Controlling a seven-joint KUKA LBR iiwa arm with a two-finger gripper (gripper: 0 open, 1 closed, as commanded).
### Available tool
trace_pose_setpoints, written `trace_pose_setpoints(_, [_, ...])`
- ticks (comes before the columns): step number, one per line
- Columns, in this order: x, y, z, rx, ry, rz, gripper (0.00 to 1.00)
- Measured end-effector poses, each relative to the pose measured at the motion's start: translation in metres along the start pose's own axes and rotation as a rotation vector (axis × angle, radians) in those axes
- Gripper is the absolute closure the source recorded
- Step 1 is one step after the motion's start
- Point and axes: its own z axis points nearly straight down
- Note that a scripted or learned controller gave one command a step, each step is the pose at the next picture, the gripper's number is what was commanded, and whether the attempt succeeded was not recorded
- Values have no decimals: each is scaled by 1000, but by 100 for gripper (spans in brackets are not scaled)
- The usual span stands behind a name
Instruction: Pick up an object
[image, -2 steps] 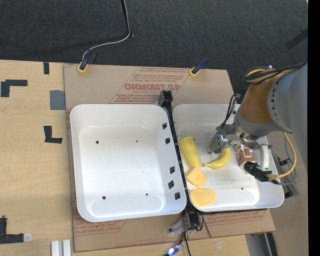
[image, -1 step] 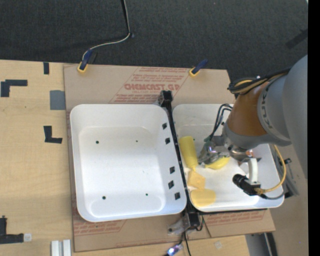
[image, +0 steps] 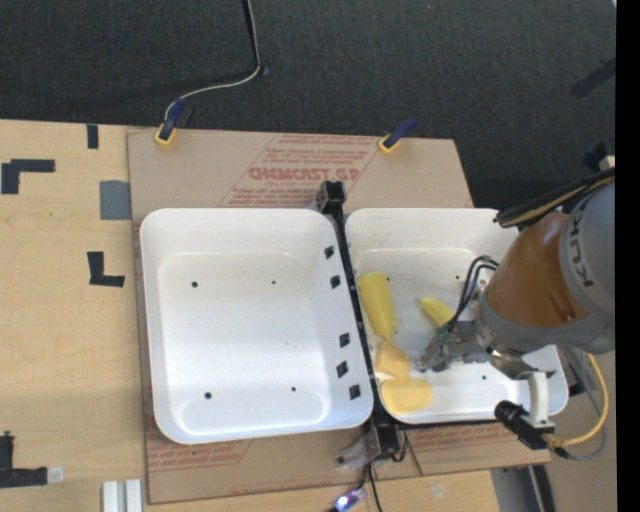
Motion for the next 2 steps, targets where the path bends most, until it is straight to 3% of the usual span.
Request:
trace_pose_setpoints(1, [73,66,-103,-5,-1,-10,100])
trace_pose_setpoints(2, [32,78,6,2,-2,-1,100])
